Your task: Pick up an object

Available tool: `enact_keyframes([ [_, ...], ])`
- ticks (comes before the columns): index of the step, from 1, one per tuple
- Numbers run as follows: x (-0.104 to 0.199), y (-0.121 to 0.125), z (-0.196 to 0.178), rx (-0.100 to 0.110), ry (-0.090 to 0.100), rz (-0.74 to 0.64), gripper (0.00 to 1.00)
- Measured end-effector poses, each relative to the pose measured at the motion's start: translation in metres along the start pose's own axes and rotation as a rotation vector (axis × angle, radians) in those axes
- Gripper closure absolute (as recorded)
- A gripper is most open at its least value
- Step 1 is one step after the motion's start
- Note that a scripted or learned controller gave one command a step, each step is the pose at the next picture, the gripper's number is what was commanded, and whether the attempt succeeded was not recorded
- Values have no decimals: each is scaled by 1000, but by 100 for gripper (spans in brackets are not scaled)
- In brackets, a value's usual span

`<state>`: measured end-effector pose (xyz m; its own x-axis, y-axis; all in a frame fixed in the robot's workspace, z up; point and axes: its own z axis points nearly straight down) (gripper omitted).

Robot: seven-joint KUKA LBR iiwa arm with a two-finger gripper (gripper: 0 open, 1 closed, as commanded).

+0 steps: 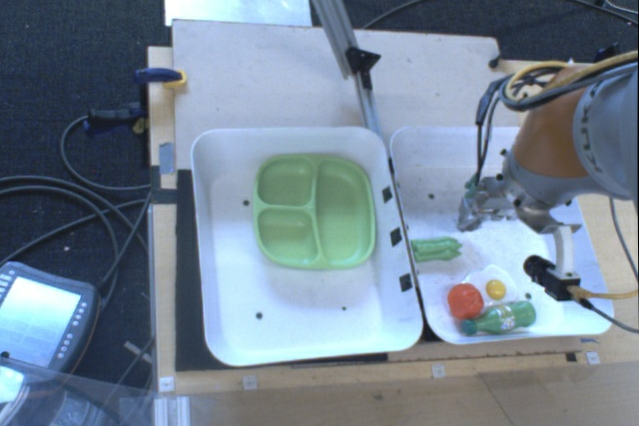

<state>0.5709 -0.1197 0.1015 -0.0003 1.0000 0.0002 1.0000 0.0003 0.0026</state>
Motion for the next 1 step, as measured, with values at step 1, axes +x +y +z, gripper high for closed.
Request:
enact_keyframes([
  [1,2,-3,-45,-2,0,-4,100],
])
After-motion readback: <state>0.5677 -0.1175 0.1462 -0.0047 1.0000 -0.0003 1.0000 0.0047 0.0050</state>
